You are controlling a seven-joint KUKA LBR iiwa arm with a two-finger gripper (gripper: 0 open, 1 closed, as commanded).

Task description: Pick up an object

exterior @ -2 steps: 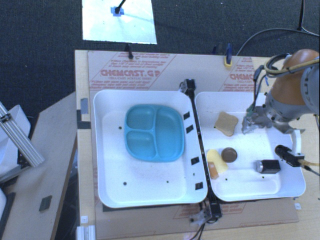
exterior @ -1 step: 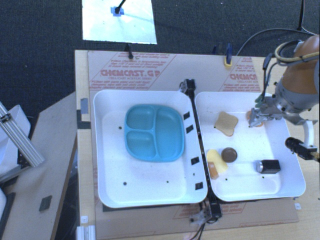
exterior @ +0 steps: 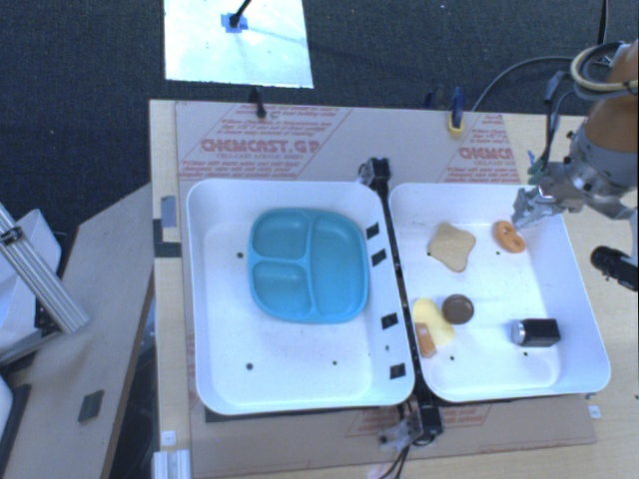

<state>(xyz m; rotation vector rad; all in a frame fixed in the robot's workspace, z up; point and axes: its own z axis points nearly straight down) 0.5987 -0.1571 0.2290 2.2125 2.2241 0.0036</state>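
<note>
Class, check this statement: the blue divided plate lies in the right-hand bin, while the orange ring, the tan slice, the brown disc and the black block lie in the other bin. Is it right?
Not quite. The camera view shows the blue divided plate in the left bin, not the right. The orange ring, tan slice, brown disc and black block do lie in the other bin, the right one.

Dark carpet floor (exterior: 80,58) surrounds the wooden bench (exterior: 130,257). Behind the bench lies a pale square sheet (exterior: 235,28), poss. reflective. Left of the bench, an aluminium rail (exterior: 40,277) leans at an angle.
</note>
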